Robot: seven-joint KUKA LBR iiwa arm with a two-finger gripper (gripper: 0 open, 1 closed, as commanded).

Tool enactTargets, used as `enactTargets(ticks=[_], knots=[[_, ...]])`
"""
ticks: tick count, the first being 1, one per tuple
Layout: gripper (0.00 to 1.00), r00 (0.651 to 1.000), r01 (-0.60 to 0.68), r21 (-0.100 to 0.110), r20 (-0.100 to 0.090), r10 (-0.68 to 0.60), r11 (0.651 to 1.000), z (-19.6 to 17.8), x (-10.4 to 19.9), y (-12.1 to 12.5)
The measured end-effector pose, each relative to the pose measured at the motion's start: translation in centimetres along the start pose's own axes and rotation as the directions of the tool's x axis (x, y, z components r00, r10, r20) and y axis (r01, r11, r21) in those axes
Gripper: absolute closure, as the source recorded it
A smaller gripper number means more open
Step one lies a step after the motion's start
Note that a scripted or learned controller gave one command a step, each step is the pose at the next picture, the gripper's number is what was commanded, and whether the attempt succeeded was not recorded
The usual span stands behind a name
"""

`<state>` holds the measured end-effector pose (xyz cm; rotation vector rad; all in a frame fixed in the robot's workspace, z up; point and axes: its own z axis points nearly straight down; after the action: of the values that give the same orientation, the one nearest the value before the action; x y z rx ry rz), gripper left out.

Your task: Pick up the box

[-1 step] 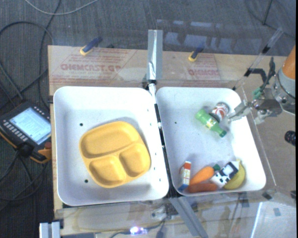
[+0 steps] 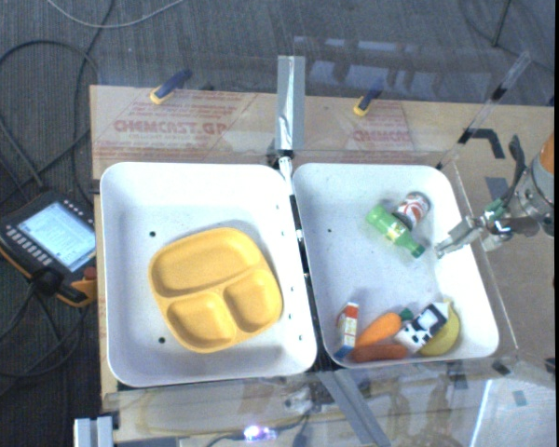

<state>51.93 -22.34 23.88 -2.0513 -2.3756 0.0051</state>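
One small white-and-red box (image 2: pixel 348 322) lies near the carrot; gripper (image 2: pixel 447 243) state unclear.

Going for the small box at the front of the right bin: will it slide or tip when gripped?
The box looks small and rigid, likely light. It lies beside the carrot, so it may shift when nudged. The gripper sits at the bin's right wall.

Even, bright overhead light; soft shadows, slightly grainy focus.
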Motion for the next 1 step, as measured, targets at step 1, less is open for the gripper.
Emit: enactTargets(ticks=[1], knots=[[0.00, 0.978, -0.208, 0.002, -0.002, 0.208, 0.978, 14.19, 7.24, 1.31]])
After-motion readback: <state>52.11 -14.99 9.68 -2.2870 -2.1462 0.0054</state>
